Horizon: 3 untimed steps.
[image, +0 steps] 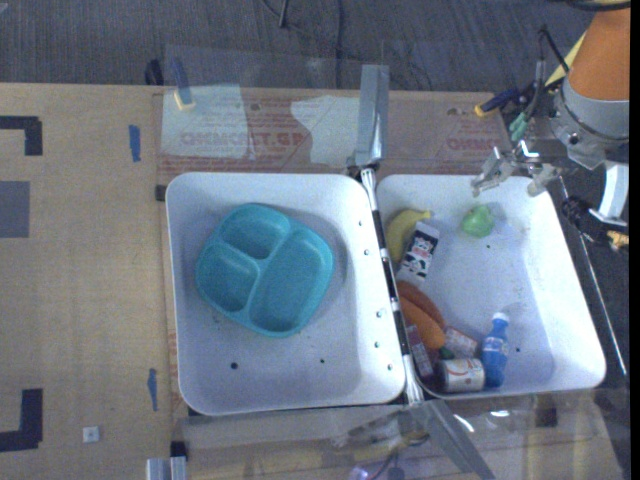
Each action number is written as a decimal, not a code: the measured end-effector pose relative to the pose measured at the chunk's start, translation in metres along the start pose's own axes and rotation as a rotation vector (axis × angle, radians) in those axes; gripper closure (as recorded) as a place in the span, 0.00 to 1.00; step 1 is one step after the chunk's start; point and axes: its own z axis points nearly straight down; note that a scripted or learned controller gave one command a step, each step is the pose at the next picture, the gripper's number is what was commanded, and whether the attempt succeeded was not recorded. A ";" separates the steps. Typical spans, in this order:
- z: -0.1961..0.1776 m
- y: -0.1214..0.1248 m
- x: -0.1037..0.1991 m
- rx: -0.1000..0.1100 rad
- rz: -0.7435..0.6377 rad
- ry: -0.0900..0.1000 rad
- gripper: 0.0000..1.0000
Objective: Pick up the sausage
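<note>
I see two white bins side by side on the tabletop (80, 268). My hand (515, 173) hangs over the far rim of the right bin (560, 298), its two fingers spread apart with nothing between them.

Just below the hand lies one small green lump (478, 220). Further along toward the left of the hand sit one banana (403, 230) and one small carton (422, 251) with dark print I cannot read. The sausage (422, 313) lies well below and to the left of the hand, against the bin's left wall, long and orange-brown. Past it at the near edge are one blue bottle (494, 348) and one can (462, 373) lying on its side, label unreadable.

The left bin (200, 368), well to the left of the hand, holds one teal divided plate (265, 268) with three sections.

Faded red lettering shows on the cardboard (240, 133) beyond the bins, too washed out to read.
</note>
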 end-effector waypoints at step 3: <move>0.168 -0.130 0.034 -0.010 0.460 0.000 0.00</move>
